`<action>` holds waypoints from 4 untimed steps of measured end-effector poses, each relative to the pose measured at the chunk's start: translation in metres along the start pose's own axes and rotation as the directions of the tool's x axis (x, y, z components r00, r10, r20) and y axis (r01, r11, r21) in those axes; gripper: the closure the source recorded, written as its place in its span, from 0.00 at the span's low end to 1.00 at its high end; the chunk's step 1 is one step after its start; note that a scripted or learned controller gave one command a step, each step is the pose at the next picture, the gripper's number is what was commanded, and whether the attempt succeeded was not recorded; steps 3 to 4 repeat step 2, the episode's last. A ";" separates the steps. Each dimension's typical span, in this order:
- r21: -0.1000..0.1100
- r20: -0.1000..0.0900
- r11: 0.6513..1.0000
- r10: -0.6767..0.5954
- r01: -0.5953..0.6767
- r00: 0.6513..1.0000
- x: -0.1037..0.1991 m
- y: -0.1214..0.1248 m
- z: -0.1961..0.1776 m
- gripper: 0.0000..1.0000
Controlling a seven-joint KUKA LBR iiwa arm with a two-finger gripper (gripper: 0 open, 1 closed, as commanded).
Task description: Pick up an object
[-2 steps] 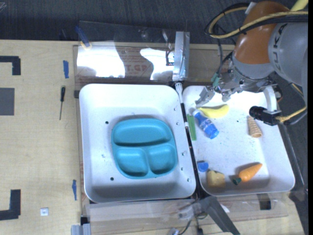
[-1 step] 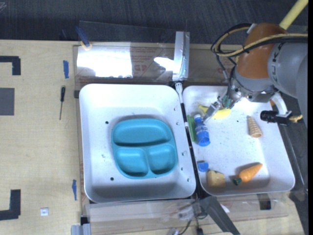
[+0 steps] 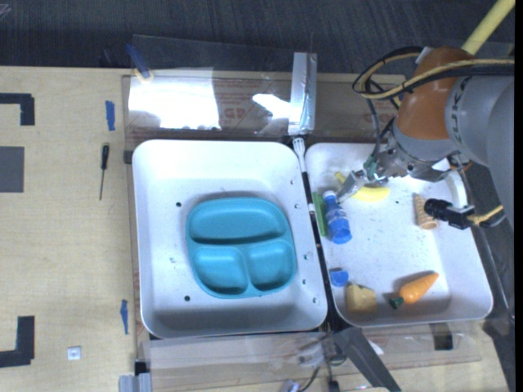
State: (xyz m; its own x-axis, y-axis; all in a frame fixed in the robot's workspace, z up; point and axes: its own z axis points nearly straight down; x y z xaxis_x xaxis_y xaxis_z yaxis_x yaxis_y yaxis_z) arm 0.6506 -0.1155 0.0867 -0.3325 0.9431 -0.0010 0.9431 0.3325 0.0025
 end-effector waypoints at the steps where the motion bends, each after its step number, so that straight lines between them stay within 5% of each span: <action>1: -0.008 0.005 1.000 0.001 -0.001 1.000 -0.001 0.002 -0.014 1.00; 2: -0.006 0.000 0.971 0.238 -0.238 0.971 0.059 0.040 -0.101 1.00; 4: -0.006 0.000 0.971 0.238 -0.238 0.971 0.059 0.040 -0.101 1.00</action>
